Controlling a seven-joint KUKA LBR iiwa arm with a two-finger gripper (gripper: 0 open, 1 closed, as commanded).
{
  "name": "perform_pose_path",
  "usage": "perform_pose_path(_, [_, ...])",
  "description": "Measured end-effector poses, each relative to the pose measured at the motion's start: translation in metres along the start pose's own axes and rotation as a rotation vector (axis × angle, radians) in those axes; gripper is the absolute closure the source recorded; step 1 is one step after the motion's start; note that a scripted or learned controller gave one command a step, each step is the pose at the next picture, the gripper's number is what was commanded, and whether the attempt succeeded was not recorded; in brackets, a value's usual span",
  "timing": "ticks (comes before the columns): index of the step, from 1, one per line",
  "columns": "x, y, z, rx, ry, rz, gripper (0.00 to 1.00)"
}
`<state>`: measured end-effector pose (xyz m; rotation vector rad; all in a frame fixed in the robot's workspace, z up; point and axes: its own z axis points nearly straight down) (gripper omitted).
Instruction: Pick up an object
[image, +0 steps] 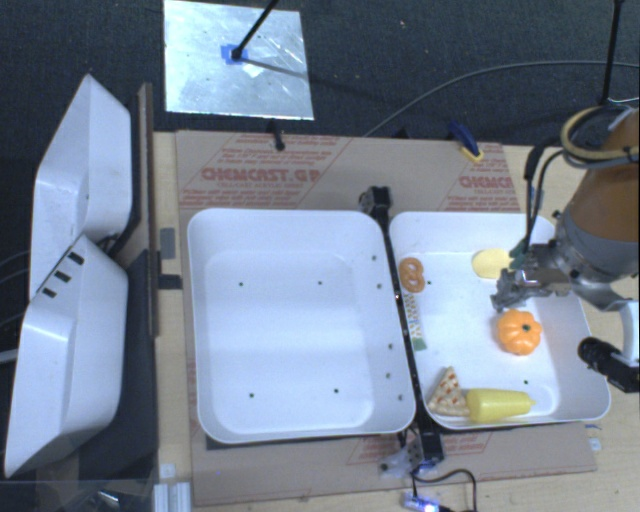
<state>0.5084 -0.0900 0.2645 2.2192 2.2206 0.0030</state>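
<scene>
We note the left bin (290, 330) lies well to the left of the jaws and plays no part at this stage. In the right bin (570, 405), nearest the divider and well left of the jaws, sit a pretzel-shaped piece (411, 273) and, lower down, a pizza-slice toy (448, 393) touching a yellow corn-like piece (497, 403). A pale yellow object (490, 263) lies just beside the jaws, up and to their left. The gripper (510, 291) hangs low over the bin's right half, with the small orange pumpkin (519, 332) just below it and apart from it as far as we can judge. Whether the jaws are spread or pressed together we cannot tell; the parts are too dark and small. We see nothing between them. In our judgement no object has yet been lifted: the grasp and raise remain to be done, the pumpkin or the pale object being the likeliest candidates.
</scene>
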Motion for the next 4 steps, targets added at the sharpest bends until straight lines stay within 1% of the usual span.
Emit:
perform_pose_path(1, [0.057, -0.002, 0.018, 0.003, 0.001, -0.004, 1.0])
perform_pose_path(2, [0.103, -0.012, 0.019, 0.002, 0.001, -0.004, 1.0])
perform_pose_path(3, [0.163, -0.02, 0.027, 0.003, 0.001, -0.005, 1.0])
perform_pose_path(4, [0.2, -0.016, 0.046, 0.004, 0.0, -0.003, 1.0])
